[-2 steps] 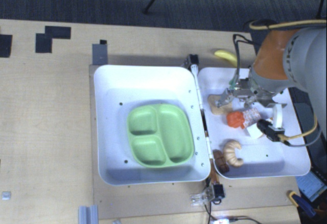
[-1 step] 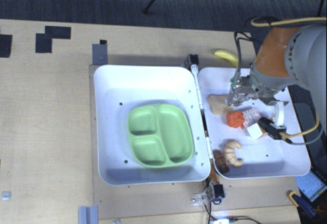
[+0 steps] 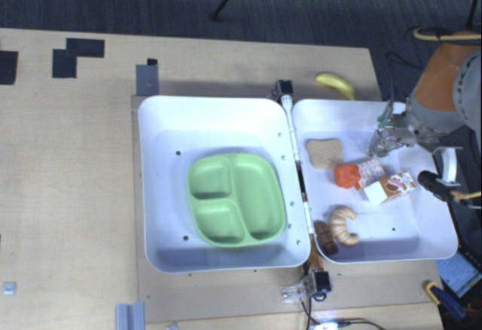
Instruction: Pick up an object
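Over the right bin [image 3: 422, 245], near bread [image 3: 324, 152], we log the gripper [image 3: 385, 136] poised to pick, jaws' opening unclear.

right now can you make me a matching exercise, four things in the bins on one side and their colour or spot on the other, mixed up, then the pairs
Things:
1. divided plate
2. bread slice
3. croissant
4. banana

Descriptions:
A. yellow, on the bench just beyond the right bin's far edge
B. light green, lying in the left bin
C. tan and curved, near the right bin's front edge
D. flat and beige, in the right bin near the divider between the bins

Pairs: 1-B, 2-D, 3-C, 4-A
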`<move>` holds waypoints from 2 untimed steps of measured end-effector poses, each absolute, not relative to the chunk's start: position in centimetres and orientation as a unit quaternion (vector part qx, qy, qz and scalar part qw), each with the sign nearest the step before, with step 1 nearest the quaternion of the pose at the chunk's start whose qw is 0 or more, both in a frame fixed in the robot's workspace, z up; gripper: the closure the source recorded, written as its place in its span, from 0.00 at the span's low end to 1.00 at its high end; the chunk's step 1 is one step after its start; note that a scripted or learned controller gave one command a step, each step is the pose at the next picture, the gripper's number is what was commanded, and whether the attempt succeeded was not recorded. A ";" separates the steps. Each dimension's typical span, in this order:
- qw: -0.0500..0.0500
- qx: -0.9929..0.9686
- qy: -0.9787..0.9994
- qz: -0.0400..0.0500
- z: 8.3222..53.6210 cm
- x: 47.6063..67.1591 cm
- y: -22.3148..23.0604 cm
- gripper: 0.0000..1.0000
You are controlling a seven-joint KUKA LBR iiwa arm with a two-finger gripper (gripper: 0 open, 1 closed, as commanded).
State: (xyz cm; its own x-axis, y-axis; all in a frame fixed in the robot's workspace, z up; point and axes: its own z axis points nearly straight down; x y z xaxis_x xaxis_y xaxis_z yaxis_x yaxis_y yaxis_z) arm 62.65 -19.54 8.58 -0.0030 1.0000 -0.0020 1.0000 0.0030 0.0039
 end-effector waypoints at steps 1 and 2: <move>0.002 0.706 0.709 0.001 8.5 62.7 -19.4 0.00; 0.004 0.705 0.710 0.002 9.7 62.8 -19.4 1.00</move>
State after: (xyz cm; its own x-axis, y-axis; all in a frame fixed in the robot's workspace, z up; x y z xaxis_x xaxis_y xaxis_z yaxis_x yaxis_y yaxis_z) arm 62.82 -19.38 9.72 -0.0071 1.0000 -0.0019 0.9999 0.0071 0.0082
